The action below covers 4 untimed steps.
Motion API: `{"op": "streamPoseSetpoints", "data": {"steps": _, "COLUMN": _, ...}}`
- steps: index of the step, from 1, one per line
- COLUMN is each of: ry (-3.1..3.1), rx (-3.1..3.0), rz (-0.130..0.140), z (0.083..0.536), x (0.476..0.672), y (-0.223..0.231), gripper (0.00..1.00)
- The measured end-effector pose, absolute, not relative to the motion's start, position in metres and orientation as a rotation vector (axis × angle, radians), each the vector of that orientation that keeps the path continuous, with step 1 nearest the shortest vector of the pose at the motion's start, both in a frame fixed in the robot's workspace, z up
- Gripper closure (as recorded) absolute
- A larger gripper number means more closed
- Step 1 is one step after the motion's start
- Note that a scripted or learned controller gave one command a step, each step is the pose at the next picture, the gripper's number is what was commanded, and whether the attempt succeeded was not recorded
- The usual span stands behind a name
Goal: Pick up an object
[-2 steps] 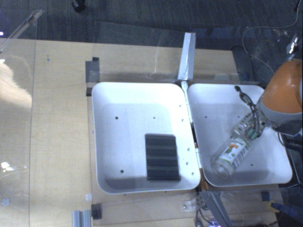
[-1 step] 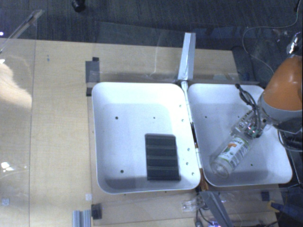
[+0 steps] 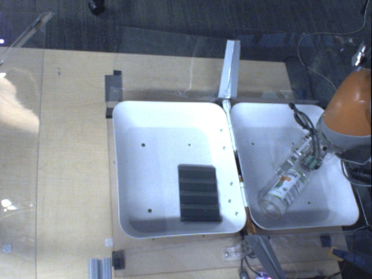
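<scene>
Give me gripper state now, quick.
Gripper: at the upper end of the bottle in the right bin; open or closed, cannot be told.

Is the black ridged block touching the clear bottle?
Apart. The camera view shows the black ridged block in the left bin and the clear bottle in the right bin, the bin walls between them.

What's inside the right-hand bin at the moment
A clear plastic bottle lies tilted in the right bin, with the gripper at its upper end. The arm covers the bin's far right corner.
</scene>
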<state>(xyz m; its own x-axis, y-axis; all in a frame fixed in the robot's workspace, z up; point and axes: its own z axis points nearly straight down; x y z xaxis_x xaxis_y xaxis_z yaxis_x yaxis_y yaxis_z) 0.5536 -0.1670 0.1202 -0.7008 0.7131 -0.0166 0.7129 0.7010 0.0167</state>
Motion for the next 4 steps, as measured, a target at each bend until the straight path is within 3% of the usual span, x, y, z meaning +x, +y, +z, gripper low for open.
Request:
{"op": "streamPoseSetpoints", "data": {"steps": 1, "ry": 2.951, "rx": 1.037, "rz": 0.003, "z": 0.090, "x": 0.551, "y": -0.169, "gripper": 0.00}}
{"op": "streamPoseSetpoints", "data": {"steps": 2, "ry": 2.813, "rx": 1.365, "rz": 0.009, "z": 0.090, "x": 0.535, "y": -0.178, "gripper": 0.00}}
{"op": "streamPoseSetpoints", "data": {"steps": 3, "ry": 2.807, "rx": 1.360, "rz": 0.014, "z": 0.102, "x": 0.537, "y": -0.177, "gripper": 1.00}}
{"op": "streamPoseSetpoints", "data": {"steps": 4, "ry": 2.929, "rx": 1.096, "rz": 0.004, "z": 0.091, "x": 0.553, "y": -0.191, "gripper": 1.00}}
